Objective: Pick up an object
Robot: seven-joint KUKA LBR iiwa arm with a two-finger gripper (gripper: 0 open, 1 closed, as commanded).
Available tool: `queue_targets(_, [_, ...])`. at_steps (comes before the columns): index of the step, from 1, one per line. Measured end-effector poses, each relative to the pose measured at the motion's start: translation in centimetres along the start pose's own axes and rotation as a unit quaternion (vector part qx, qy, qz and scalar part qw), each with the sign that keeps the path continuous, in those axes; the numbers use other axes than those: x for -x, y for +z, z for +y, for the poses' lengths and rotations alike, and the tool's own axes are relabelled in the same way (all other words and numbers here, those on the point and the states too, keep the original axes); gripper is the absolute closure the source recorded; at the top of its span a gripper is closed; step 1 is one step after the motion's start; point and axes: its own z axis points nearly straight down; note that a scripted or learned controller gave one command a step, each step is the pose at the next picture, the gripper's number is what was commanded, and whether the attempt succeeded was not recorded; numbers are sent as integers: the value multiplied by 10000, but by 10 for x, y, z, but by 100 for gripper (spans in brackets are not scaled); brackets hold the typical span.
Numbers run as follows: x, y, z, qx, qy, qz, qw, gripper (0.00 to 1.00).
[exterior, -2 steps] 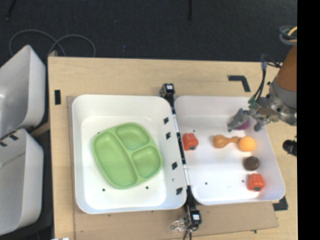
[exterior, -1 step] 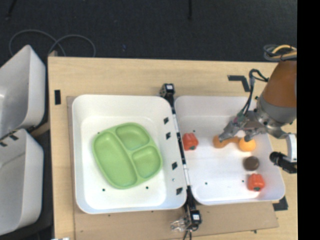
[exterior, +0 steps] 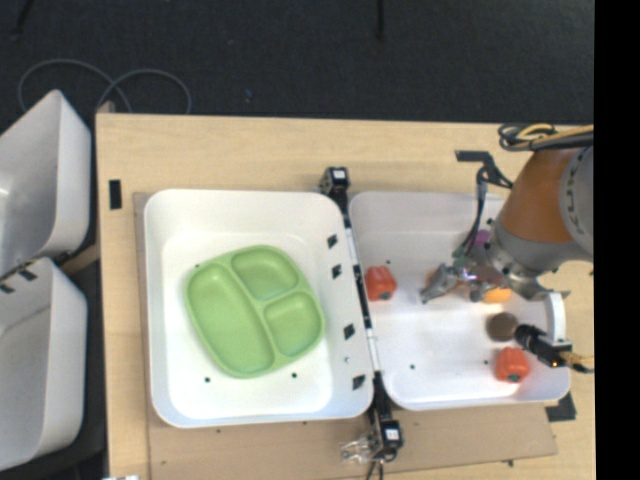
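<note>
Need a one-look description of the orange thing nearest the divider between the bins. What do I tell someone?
Start at the right-hand white bin, the one the arm reaches into. Look along its left wall, next to the divider shared with the bin holding the green divided plate. The small orange-red object sits alone there, apart from the gripper, while the other orange-red piece lies near the bin's front right corner.
</note>
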Motion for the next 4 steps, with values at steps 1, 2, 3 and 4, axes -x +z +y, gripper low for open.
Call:
queue_targets(1, [1, 6, 0, 24, 12, -6, 10000, 0])
queue_targets(2, [2, -3, 1, 30, 37, -3, 10000, 100])
queue_targets(3, [12, -59, 7, 61, 29, -15, 10000, 100])
queue_targets(4, [19, -118, 15, 68, -26, -18, 10000, 100])
